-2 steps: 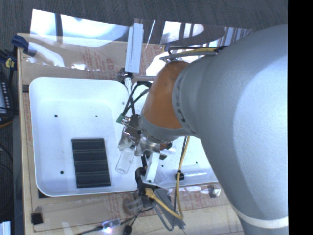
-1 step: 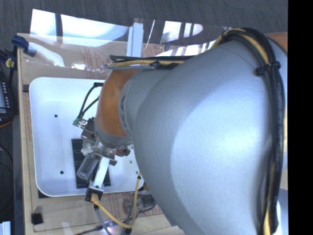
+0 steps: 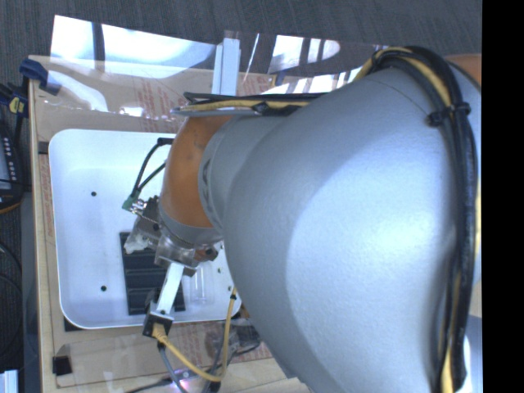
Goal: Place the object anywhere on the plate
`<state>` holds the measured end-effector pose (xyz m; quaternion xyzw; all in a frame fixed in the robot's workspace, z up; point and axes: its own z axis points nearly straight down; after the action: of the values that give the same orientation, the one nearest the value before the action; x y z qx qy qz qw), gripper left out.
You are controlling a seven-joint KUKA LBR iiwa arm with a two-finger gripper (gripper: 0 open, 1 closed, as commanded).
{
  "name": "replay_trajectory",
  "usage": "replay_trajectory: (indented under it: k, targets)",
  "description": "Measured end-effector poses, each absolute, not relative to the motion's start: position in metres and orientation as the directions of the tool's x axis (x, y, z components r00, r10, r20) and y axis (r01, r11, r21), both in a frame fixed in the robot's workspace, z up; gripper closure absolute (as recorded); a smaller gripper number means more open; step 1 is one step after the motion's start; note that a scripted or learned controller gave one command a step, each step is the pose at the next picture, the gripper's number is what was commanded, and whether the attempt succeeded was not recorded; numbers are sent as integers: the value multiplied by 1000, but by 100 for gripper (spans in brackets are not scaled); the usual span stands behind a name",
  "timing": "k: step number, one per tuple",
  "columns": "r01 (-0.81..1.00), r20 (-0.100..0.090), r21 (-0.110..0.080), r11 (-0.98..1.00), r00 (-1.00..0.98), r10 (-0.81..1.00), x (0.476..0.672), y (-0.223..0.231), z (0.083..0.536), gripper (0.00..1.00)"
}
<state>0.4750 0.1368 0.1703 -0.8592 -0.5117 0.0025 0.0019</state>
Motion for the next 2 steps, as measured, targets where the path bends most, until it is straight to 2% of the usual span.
replay_trajectory:
  k: [1,2]
  targets:
    - [842,2,-1,-540,540,842,477,105,301,0]
    - [847,-2,-7,-532,532,847,476,108,309,100]
